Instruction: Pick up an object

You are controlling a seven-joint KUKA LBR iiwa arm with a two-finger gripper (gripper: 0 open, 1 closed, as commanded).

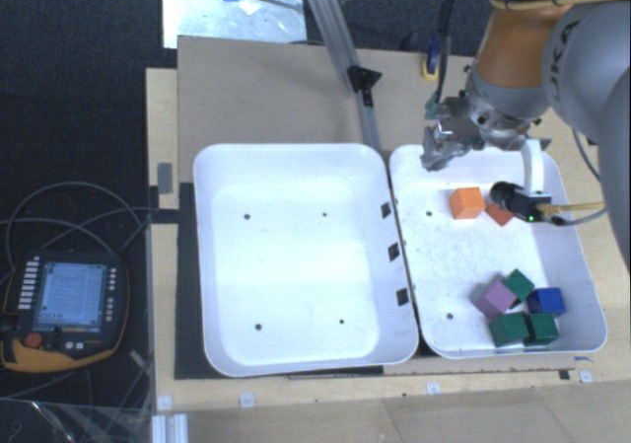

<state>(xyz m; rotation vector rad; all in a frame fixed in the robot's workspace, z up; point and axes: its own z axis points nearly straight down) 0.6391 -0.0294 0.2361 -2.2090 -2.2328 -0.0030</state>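
My gripper (pixel 440 153) hangs over the far left corner of the right bin (pixel 434 263), under the orange-banded wrist (pixel 523 17). An orange cube (pixel 466 202) lies just right of and nearer than the gripper, apart from it. A red block (pixel 500 216) sits beside the cube, partly hidden by a black part of the arm (pixel 515 197). In the near right corner a purple block (pixel 495 297), a blue block (pixel 547 300) and three green blocks (pixel 510 330) are clustered together. I see no object in the gripper.
The left bin (pixel 286 254) stands beside the right one, with a raised double rim (pixel 392 234) between them. A slanted metal pole (pixel 335 27) rises behind the bins. A teach pendant (pixel 64 308) lies off the bench at the left.
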